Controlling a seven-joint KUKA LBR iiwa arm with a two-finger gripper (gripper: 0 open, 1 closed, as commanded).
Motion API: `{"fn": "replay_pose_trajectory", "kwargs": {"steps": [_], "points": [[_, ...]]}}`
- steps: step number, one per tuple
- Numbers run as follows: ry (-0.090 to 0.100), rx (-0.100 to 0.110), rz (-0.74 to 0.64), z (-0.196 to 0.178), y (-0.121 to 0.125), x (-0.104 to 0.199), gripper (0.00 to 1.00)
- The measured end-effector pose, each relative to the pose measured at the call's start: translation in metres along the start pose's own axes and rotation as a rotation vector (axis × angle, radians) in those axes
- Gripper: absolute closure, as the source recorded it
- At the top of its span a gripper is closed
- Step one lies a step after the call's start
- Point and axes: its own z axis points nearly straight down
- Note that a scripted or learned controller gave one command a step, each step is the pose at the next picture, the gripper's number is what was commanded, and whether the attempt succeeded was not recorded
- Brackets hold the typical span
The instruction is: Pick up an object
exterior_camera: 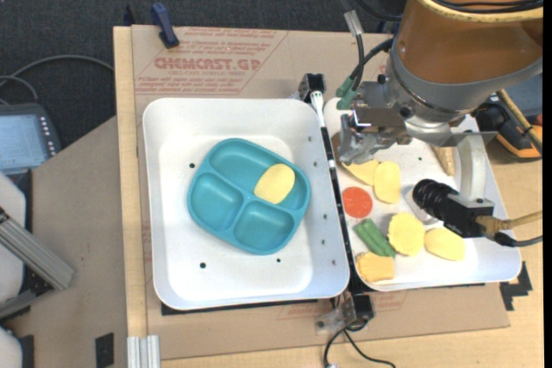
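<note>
Observed pincer (352, 149) low over the far-left part of the right bin (493, 261), close to the wall shared with the left bin (164, 185). Cannot tell whether open or closed. Counted in the right bin: pale yellow wedge (362, 173) just under the pincer, yellow piece (387, 182) beside it, red disc (357, 202) and green piece (373, 236) nearer the camera, more yellow pieces (405, 233) along the near side. Noted teal divided plate (226, 204) in the left bin, yellow lump (275, 183) in its upper-right compartment.

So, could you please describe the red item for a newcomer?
Look in the white bin on the view's right, by its left wall. The red disc lies there above a green piece, the only red thing among yellow pieces.
</note>
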Motion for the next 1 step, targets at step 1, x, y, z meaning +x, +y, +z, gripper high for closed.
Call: {"fn": "replay_pose_trajectory", "kwargs": {"steps": [1], "points": [[0.004,-0.021,0.001,-0.0192,0.0020,-0.0009,1.00]]}}
